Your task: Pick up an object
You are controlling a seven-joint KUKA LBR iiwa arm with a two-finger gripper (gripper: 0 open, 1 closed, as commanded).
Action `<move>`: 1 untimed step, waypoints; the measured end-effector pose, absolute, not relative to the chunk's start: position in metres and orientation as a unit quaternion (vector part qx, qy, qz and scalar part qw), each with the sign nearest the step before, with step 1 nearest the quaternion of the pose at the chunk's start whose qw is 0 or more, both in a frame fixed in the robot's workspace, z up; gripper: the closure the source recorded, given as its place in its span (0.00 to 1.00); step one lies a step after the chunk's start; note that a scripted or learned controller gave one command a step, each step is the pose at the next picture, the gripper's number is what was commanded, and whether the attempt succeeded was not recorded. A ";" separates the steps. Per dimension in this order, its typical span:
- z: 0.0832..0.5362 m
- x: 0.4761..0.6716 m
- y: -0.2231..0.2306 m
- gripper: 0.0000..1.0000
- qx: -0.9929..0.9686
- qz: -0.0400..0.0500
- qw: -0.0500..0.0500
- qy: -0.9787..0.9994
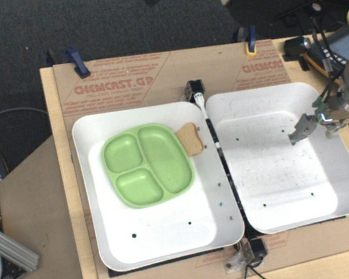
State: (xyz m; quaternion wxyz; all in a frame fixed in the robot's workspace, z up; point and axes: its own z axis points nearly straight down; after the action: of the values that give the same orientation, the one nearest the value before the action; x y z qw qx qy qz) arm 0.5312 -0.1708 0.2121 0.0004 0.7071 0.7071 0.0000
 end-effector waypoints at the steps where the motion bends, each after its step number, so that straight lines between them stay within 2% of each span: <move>1: 0.510 0.505 -0.123 0.00 0.706 0.006 0.009 0.708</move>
State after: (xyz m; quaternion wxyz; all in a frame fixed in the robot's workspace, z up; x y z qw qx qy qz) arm 0.5047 -0.1232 0.5103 0.0094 0.7056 0.7085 0.0065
